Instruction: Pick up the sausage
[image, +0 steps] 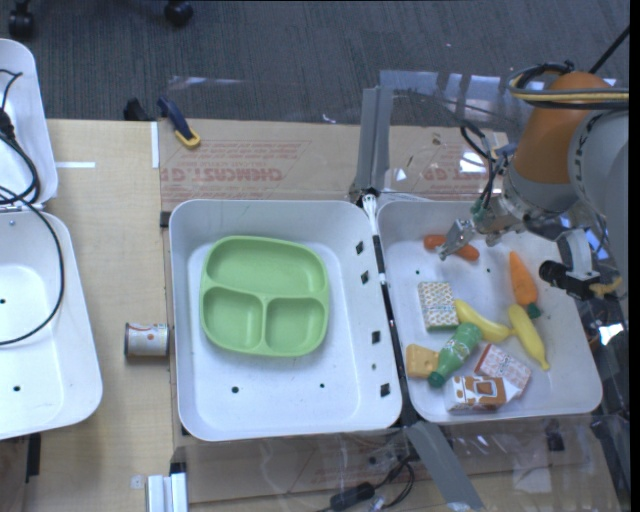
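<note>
On the bench to the left, a small can (147, 340) lies on its side just outside the left bin (190, 330). That bin holds a green divided plate (265, 295), lying flat near its middle.

The right bin (400, 330) carries the food. A cracker (437, 304) sits near its centre, with a yellow wedge of cheese (421, 360) below it. A green bottle (456, 352) lies slanted beside the cheese, and a banana (482, 322) curves just above the bottle. A small printed carton (477, 394) and a red-and-white packet (504, 368) rest near the bin's front edge. A yellow corn cob (528, 334) lies further right, with a carrot (522, 279) just above it.

The sausage (450, 247), reddish-orange, lies in the upper left part of the right bin, near its back wall. The gripper (460, 240) is down right over it, its metal fingers reaching leftward and downward from the wrist. Whether the fingers are apart or closed on the sausage cannot be told from here.

The arm (590, 150) comes in from the upper right, its orange band above the wrist, bent low over the bin's back corner.
</note>
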